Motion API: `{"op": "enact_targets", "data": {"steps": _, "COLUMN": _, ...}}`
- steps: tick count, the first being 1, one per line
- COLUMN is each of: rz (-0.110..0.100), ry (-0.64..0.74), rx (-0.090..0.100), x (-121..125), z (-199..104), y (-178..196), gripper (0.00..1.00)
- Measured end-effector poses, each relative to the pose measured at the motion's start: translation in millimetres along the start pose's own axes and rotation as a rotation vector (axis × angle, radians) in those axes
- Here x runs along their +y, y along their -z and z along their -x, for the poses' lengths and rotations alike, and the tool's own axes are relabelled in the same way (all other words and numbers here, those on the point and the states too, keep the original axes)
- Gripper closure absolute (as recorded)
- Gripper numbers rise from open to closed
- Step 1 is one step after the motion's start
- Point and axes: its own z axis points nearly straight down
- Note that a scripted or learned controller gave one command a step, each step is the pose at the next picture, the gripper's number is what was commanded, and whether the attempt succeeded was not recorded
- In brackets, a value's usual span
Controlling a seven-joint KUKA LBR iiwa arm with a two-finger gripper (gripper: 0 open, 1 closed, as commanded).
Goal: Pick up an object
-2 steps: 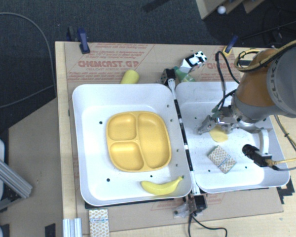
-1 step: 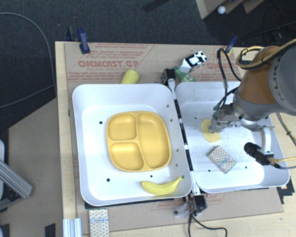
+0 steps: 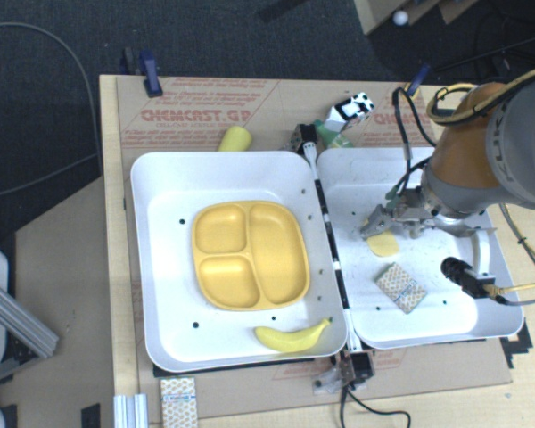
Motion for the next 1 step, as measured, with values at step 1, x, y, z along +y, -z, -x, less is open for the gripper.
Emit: {"op": "enact_targets", "data": {"steps": 1, "rz": -0.003, "ry": 0.001, "rx": 0.001, "x": -8.5, "z": -8.2, "y": -10.5, "gripper": 0.00}}
